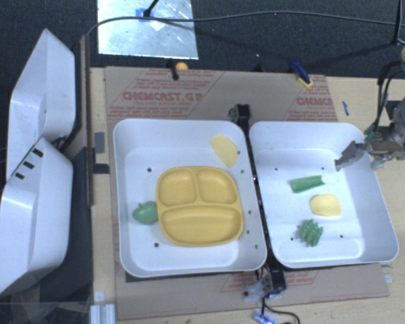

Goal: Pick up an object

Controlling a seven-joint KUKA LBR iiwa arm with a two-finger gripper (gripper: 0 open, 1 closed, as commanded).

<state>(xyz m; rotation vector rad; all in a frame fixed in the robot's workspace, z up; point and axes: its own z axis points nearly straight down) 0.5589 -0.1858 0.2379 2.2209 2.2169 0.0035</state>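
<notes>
The worktop [364,93] carries two white bins side by side. In the left bin [131,154] lies a yellow divided tray [200,204], and everything else sits around it: a pale yellow piece [224,150] just above its upper right corner, a green piece [146,212] touching its left edge. Right of the tray, the right bin [283,140] holds a green stick [306,183], a yellow lump [325,205] and a green sprig [310,232]. The gripper [346,157] hangs over that bin's upper right; I cannot tell how wide its jaws stand, and nothing shows between them.
</notes>
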